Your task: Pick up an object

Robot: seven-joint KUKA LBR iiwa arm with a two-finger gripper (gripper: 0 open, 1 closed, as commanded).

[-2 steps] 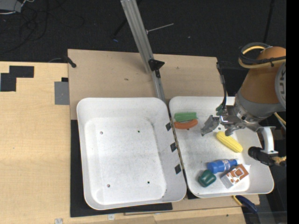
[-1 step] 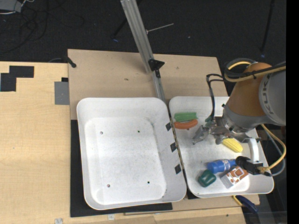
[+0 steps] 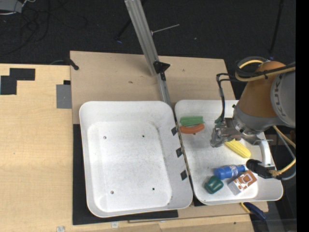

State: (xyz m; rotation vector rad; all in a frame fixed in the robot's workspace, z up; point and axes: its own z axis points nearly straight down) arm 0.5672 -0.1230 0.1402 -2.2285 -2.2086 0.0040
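**Camera view: gripper low over the right bin beside a yellow piece**

Camera view looks down on two white bins on the desk (image 3: 125, 69). The left bin (image 3: 91, 129) carries nothing to take; the right bin (image 3: 193, 108) holds every candidate. The gripper (image 3: 218, 137) hangs low in the middle of the right bin, and whether it is released or clenched I cannot tell; nothing is visibly held in it.

Just beside it, to its right, lies the yellow object (image 3: 238, 148), long and tapered like toy corn. It looks light, rigid and smooth, likely slippery plastic, so a hold across its narrow middle seems safest.

Farther off sit the green-and-orange object (image 3: 191, 125) near the bin's left wall, the blue object (image 3: 229, 171), the dark green object (image 3: 213, 184) and a small orange-and-white box (image 3: 245, 181), clustered toward the front edge. The blue one looks rounded and may roll; the box offers flat sides.
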